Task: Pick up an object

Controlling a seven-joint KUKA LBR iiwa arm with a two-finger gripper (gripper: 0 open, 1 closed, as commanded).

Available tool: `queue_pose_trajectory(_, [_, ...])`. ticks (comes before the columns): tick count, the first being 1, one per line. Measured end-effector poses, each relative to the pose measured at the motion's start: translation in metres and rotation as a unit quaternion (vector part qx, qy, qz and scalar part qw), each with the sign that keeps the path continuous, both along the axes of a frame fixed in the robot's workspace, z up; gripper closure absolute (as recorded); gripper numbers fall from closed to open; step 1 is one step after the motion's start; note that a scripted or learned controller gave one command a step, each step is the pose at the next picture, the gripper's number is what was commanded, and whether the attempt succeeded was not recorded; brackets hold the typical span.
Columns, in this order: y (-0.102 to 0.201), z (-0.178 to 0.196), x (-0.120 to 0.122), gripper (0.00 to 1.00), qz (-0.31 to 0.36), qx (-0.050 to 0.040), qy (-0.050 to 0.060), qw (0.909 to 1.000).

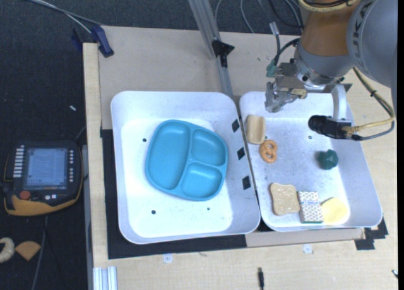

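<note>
My gripper [275, 102] hangs over the far left corner of the right bin [353, 175], fingers pointing down with nothing visible between them. Just below it a tan bread-like piece [255, 129] leans at the bin's left wall. A small pretzel [268, 151] lies beside that. A dark green lump [327, 159] rests toward the right. Along the near edge lie a toast slice [284, 198], a checkered cracker [309, 207] and a yellow round piece [334, 210].
The left bin [126, 156] holds a blue divided plate [187, 159]. A black cylinder [325, 125] juts from the arm over the right bin. A metal pole [205, 17] slants across the bench behind the bins. A teach pendant [41, 175] lies off the bench at left.
</note>
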State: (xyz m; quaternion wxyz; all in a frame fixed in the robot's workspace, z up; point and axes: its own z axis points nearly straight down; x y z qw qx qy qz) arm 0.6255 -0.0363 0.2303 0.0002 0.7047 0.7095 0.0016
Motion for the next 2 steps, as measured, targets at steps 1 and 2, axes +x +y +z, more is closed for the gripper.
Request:
queue_pose_trajectory(1, [0.059, 0.002, -0.004, 1.00, 0.000, 0.0007, 0.001, 1.0000])
queue_pose_trajectory(2, [0.109, 0.000, 0.012, 1.00, 0.000, 0.0003, 0.000, 1.0000])
